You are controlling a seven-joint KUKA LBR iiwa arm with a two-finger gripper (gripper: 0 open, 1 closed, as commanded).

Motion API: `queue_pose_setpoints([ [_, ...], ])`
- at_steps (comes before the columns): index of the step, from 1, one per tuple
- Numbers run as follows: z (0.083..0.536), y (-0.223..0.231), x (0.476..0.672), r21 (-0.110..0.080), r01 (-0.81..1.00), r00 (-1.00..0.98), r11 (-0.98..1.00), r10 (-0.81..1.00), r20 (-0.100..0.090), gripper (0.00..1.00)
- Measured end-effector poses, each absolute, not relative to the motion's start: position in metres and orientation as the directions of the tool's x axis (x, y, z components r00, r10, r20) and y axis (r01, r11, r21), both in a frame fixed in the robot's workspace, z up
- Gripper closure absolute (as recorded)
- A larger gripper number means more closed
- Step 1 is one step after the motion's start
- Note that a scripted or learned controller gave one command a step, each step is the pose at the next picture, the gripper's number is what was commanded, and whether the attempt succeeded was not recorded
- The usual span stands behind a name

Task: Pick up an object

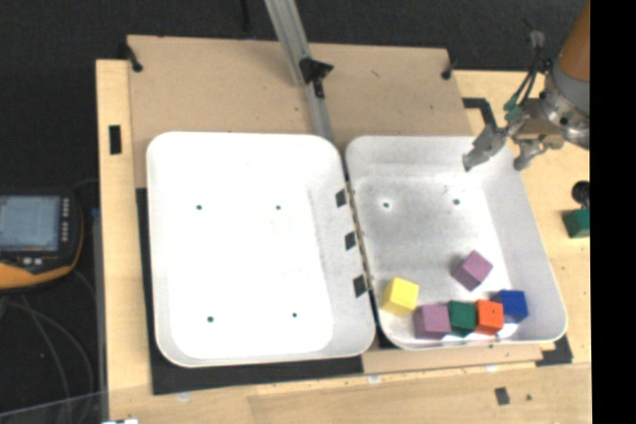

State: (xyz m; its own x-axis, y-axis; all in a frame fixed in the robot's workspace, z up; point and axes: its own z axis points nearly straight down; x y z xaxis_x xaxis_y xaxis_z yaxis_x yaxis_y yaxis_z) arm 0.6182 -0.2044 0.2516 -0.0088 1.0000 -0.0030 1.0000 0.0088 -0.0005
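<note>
Inside right bin, six blocks

Robotics lab: plywood bench, two white bins, aluminium camera pole, handheld control pendant, loose cables.

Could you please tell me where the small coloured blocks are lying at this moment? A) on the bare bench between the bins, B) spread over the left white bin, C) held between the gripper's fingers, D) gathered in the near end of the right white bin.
D: the yellow block, two purple blocks, green block, orange block and blue block all lie along the near end of the right shallow white bin.
</note>
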Motion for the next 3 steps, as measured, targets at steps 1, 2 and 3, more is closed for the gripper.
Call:
queue_pose_setpoints([
  [1,0.252,-0.204,0.618,-0.001,1.0,-0.01,0.01,1.0,-0.003,0.0],
  [2,0.196,0.007,0.607,-0.002,1.0,-0.008,0.008,1.0,0.002,0.0],
  [3,0.208,0.001,0.608,0.003,1.0,0.001,-0.001,1.0,0.001,1.0],
])
